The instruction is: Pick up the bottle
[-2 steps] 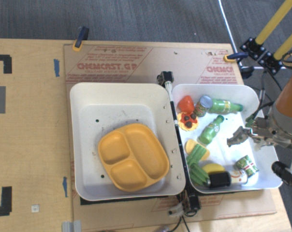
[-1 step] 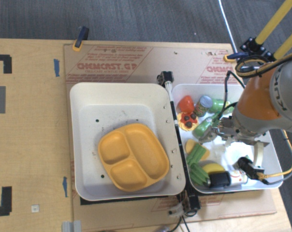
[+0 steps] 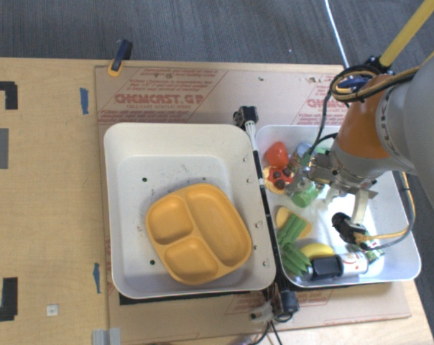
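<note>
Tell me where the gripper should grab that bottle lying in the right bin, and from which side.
Grip the bottle across its pale body, just right of the black cap, coming straight down from above. It lies on its side along the bin's near wall, beside a yellow piece, so jaws spanning its narrow width look likeliest to fit, though the wall leaves little room.

The arm (image 3: 396, 121) runs off the right edge of the frame, so its base is cut off; its wrist covers the upper middle of the right bin (image 3: 411, 264) and the gripper (image 3: 307, 182) beneath it is too crowded by clutter to read; the bottle (image 3: 339, 266) at the lower right lies partly under other items, its label too small to tell; the green pieces (image 3: 292, 243) overlap, shapes unclear.
</note>
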`<action>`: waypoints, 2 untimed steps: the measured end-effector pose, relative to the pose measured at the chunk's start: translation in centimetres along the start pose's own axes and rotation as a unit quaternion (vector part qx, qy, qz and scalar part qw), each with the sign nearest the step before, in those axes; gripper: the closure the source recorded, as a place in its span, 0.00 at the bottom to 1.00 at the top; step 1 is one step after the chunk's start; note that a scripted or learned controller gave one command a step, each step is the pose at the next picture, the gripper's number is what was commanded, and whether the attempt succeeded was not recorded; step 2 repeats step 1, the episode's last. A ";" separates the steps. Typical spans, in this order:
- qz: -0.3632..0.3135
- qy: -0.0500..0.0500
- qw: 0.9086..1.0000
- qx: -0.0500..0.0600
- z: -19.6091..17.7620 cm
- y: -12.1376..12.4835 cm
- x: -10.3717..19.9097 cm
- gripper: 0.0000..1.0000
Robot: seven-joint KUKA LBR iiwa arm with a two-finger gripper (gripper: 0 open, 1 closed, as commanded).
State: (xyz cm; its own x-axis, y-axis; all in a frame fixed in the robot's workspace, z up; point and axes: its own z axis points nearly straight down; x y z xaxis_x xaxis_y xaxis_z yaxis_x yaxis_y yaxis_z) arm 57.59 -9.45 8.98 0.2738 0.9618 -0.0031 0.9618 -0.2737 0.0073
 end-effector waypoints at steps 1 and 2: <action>0.001 -0.002 1.000 -0.005 -1.2 0.2 -0.2 1.00; 0.001 -0.002 1.000 -0.005 -1.2 0.2 -0.2 1.00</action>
